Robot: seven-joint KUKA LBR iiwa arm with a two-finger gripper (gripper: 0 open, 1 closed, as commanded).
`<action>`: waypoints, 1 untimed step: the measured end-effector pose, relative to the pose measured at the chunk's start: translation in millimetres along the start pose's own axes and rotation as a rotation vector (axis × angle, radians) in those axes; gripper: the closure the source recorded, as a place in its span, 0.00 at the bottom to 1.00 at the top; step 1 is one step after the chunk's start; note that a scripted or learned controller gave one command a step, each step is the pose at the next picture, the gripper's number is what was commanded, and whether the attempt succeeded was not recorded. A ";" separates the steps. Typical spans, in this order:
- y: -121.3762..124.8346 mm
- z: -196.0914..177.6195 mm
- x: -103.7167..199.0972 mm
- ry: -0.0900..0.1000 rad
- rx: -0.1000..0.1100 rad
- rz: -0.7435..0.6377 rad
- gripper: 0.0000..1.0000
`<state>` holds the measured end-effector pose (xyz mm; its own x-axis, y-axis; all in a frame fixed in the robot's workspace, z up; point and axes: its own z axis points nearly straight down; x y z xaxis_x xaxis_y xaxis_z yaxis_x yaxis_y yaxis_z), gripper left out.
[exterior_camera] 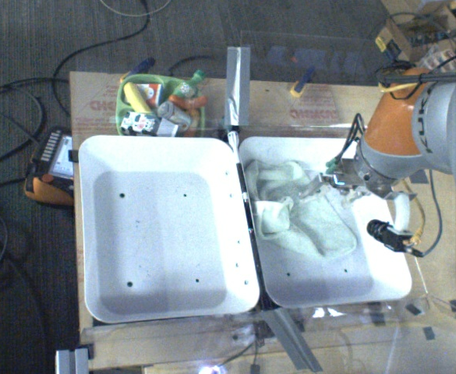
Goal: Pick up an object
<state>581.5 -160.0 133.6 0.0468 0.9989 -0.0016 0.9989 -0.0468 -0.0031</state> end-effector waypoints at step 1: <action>68.3 42.1 33.2 -0.002 -0.018 -0.049 0.00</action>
<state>651.1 -130.0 91.2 -0.0024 1.0000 -0.0041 0.9999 0.0025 0.0146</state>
